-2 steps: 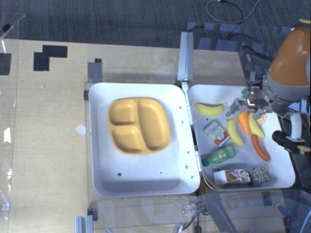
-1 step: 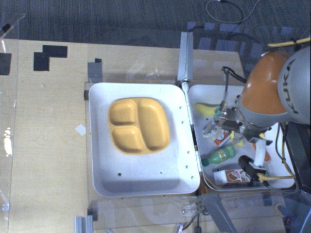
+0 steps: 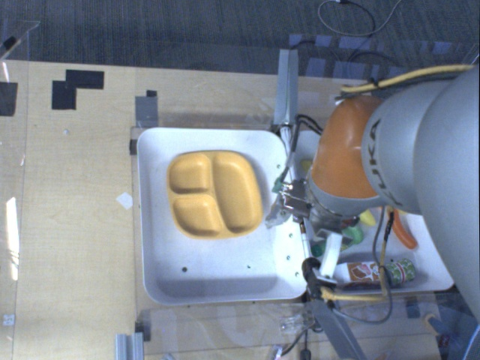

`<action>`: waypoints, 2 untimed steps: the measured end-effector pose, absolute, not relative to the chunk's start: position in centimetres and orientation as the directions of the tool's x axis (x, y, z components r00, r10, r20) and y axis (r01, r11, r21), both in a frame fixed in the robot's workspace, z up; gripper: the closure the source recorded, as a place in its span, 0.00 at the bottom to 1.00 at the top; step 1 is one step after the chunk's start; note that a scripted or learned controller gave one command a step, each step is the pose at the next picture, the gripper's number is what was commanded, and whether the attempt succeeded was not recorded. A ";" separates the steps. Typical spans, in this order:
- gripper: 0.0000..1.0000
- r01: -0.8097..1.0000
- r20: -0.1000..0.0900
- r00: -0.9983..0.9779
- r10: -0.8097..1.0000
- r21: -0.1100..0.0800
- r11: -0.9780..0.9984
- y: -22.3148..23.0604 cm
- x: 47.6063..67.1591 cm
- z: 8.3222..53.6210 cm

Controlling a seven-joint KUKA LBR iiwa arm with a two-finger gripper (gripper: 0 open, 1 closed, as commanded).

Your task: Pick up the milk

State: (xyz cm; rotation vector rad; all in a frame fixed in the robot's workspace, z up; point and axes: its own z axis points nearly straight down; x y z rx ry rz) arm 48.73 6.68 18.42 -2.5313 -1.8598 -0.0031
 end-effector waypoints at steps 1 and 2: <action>0.00 0.963 0.023 0.266 0.964 0.044 -0.267 10.1 53.2 14.6; 0.00 0.955 0.003 0.296 0.955 0.025 -0.296 15.6 62.0 9.5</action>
